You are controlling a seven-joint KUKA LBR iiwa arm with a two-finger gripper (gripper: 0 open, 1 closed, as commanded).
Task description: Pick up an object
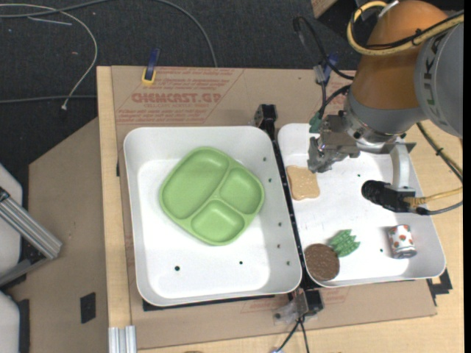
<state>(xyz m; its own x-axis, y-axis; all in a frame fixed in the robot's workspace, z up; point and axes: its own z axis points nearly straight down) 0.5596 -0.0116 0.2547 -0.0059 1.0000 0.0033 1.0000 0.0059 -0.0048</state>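
gripper (319,162): state unclear | toast slice (303,183), left edge of right bin (353,223) | light, stiff, flat; pinch opposite edges

Colour log, placed against the divided plate (212,195): I read it as plain pale green, no pattern. The bin (147,271) under it is white with a few small dark dots. The second bin (353,197), right of the plate, is the same white.

Also right of the plate:
- a tan slice (303,183)
- a dark brown disc (321,262)
- a deeper green leafy piece (344,243)
- a white can (401,241) with red spots

Behind the plate, brown cardboard (118,123) carries red lettering (176,96) and a blue clip (152,65). The gripper (318,166) is dark grey, and the band (401,31) is orange.
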